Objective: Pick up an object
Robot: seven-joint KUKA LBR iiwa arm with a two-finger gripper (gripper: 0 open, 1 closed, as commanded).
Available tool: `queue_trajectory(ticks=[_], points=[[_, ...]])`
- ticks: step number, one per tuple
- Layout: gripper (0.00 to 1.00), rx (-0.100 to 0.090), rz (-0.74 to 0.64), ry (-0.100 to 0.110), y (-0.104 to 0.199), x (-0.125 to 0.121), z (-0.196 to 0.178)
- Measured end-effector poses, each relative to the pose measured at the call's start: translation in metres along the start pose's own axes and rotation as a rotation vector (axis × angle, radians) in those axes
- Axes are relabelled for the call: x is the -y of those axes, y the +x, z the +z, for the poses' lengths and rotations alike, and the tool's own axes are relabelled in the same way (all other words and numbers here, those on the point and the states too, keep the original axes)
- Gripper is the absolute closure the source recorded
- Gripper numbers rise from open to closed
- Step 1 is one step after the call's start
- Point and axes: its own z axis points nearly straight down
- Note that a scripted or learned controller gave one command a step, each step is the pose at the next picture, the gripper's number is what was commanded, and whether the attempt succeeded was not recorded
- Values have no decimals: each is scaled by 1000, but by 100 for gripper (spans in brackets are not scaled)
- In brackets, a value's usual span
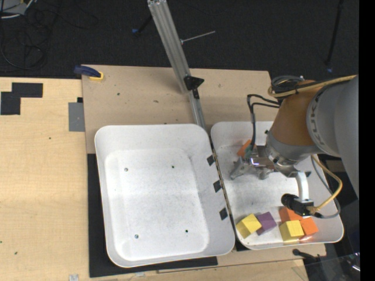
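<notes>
1. Orange object lying in right bin, toward its 11 o'clock corner, just beside the gripper.
2. At the bin's 6 o'clock rim: yellow block touching purple block; at 5 o'clock, second yellow block against orange block.
3. Gripper low over bin floor, fingers spread narrowly, nothing seen between them.
4. Left bin at 9 o'clock of the right one.

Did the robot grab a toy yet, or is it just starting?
Nothing looks done yet. The gripper is low in the right bin, beside an orange piece; whether it holds it is unclear. The yellow block and purple block lie untouched. Lifting is left.
</notes>
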Motion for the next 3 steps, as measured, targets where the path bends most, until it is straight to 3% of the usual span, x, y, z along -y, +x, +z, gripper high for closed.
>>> queue_trajectory(ticks=[1,2,3], points=[[0,1,3,-7,-1,0,2],[100,-1,11,-6,-2,0,-8],[100,2,9,-12,-6,7,-68]])
